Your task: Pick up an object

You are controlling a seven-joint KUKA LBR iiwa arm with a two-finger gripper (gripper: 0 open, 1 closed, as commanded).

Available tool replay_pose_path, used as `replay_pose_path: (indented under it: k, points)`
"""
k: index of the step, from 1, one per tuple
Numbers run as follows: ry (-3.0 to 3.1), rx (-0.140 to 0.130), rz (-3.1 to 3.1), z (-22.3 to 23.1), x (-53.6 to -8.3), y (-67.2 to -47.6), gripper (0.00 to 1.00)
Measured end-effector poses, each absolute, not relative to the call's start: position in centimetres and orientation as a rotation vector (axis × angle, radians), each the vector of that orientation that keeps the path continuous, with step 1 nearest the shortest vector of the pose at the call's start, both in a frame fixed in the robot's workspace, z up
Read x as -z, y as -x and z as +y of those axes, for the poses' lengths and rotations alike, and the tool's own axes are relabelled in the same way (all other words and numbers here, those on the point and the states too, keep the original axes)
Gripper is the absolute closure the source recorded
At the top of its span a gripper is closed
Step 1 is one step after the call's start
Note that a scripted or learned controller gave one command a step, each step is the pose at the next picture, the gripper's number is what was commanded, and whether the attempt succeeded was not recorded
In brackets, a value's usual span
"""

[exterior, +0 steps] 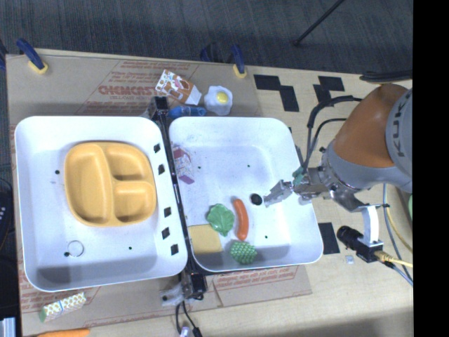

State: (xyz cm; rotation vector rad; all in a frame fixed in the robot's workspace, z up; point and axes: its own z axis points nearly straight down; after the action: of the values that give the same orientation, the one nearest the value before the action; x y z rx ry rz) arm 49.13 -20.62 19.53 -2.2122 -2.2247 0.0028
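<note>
— Two white bins sit side by side on the desk (280, 286). What is in the left bin (42, 258)?

— A yellow divided tray (110, 182), lying flat near its middle, and a small clear ring (75, 248) near the front left corner.

— And the right bin (231, 135)?

— The pickable things are bunched toward its front: a green leafy piece (220, 218), an orange sausage-shaped piece (241, 217) just beside it on the right, a tan square block (205, 240) in front of the leafy piece, and a green textured lump (243, 251) by the front wall. A crumpled clear wrapper (182, 163) lies against the bin's left wall.

— Where is the claw (270, 196)?

— Low over the right bin, reaching in across its right wall, with a small dark tip (256, 200) showing just beside the orange piece (close, but apart from it). Nothing sits between its fingers; whether they are spread or closed I cannot tell from this slant.

— Anything behind the bins?

— A small printed packet (172, 85), a blue item (186, 109) and a yellow-and-white object (219, 99) rest on the desk there.
</note>
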Motion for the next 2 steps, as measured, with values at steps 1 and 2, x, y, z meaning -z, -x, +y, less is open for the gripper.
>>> replay_pose_path:
  k: [1, 2]
  points:
    - [2.204, -0.004, -2.231, -18.6, -10.5, -49.6, 0.0]
    - [1.684, 0.0, -2.65, -15.1, -9.2, -49.7, 0.0]
